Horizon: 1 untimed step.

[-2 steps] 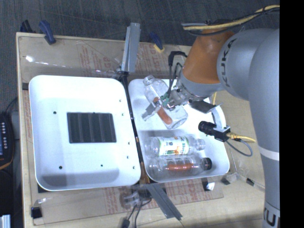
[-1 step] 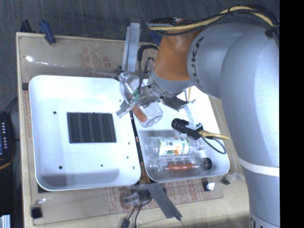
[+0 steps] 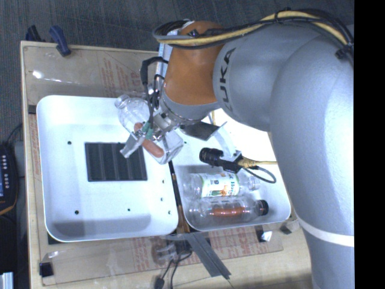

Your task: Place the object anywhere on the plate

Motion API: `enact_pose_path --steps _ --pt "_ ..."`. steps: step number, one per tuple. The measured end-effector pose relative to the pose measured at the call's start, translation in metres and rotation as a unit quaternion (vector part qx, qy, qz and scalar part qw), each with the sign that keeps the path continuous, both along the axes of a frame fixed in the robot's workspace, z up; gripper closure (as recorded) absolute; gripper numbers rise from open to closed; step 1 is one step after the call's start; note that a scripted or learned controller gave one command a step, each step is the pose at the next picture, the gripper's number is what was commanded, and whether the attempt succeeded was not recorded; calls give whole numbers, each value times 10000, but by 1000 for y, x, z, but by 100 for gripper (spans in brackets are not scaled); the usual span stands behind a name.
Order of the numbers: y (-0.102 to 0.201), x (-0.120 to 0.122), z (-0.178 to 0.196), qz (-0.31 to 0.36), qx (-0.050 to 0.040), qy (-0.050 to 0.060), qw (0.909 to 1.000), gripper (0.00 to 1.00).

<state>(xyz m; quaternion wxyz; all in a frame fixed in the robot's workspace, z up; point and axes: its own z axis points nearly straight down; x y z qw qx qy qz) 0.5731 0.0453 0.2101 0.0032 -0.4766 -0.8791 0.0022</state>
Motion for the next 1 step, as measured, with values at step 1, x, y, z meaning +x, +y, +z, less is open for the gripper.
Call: enact_pose_path --steps 1 --pt "0 0 0 -5 0 -1 10000 0"
